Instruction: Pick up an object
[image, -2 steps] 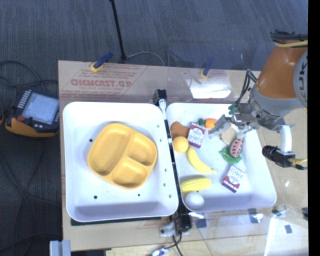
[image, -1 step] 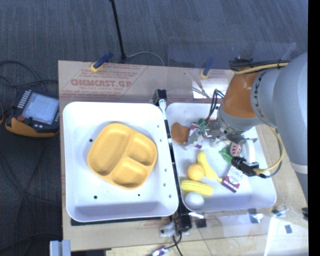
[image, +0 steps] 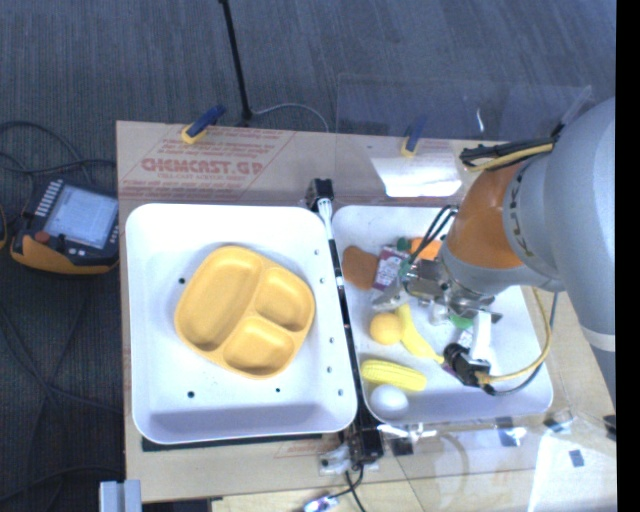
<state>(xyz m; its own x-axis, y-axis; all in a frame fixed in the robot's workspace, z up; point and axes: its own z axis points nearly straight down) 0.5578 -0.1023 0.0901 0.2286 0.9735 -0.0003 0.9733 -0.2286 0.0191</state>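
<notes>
Bench: two white bins side by side
Left bin (image: 150, 330): yellow divided tray (image: 245, 310)
Right bin (image: 520, 385): your gripper (image: 440, 300) low among corn (image: 392, 375), egg (image: 389, 400), banana (image: 415, 335)
Jaws: you can't tell, wrist hides them

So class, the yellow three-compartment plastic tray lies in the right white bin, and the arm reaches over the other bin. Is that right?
Not quite. The camera view shows the yellow three-compartment plastic tray lying in the left white bin; the arm reaches over the other bin, the right one.
</notes>
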